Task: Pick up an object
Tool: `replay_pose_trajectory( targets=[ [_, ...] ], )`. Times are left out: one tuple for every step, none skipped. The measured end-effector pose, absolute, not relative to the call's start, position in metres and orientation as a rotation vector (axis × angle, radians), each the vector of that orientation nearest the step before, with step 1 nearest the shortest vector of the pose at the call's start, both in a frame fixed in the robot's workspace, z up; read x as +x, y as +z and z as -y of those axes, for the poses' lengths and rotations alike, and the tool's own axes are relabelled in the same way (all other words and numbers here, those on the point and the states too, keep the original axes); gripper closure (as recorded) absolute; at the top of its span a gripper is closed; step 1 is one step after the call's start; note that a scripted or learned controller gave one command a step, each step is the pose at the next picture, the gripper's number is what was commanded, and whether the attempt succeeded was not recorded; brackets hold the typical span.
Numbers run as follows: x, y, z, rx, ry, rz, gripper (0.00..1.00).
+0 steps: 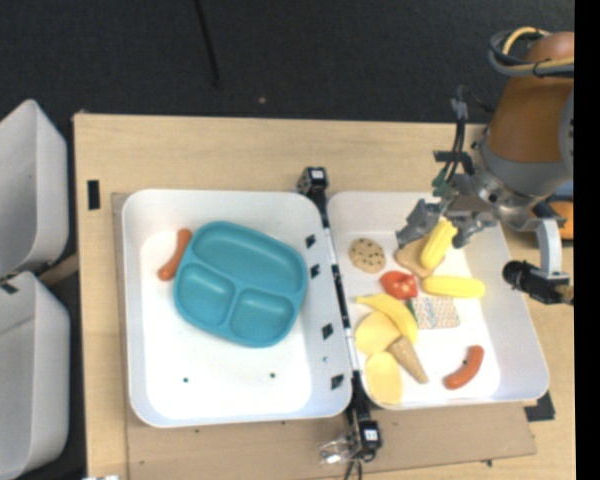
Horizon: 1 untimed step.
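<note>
yellow plastic is the thing between the claw [439, 230] fingers: a small toy corn cob [438, 244], standing tilted at the back of the right bin [510, 353], its lower end just above a tan piece that touches it. the two dark fingers sit to either side of the cob's upper half, so the claw looks closed on it, though whether the grip is firm i cannot say from this slanted view.

as a judgement, the cob should be light, hollow and stiff, with a smooth rounded skin that could slide or roll out if pinched near the tip. the better hold would be across its middle, where it is widest, with the fingers square to its long axis.

close by in the same bin lie a cookie [367, 255] to the left, a red tomato [400, 285] just below the cob, a yellow banana piece [454, 287] to the right of the tomato, a cracker [437, 313], more yellow pieces, an ice cream cone [410, 358] and a sausage [464, 367] near the front. they crowd the cob, so a lift may nudge the tan piece or tomato.

the left bin [155, 368] holds a blue divided plate [241, 283] and a second sausage [174, 254] beside it, well apart from the claw. both bins sit on the wooden desk [210, 148].
</note>
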State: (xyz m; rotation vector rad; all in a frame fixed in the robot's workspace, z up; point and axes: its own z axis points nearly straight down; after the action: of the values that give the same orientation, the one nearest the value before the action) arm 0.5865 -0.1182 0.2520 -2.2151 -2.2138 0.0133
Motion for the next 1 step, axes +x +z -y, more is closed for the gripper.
replay_pose_trajectory(
  targets=[
    [0.5883, 0.2566, 0.1182, -2.218, 0.005, 2.221, 0.00]
  ],
)
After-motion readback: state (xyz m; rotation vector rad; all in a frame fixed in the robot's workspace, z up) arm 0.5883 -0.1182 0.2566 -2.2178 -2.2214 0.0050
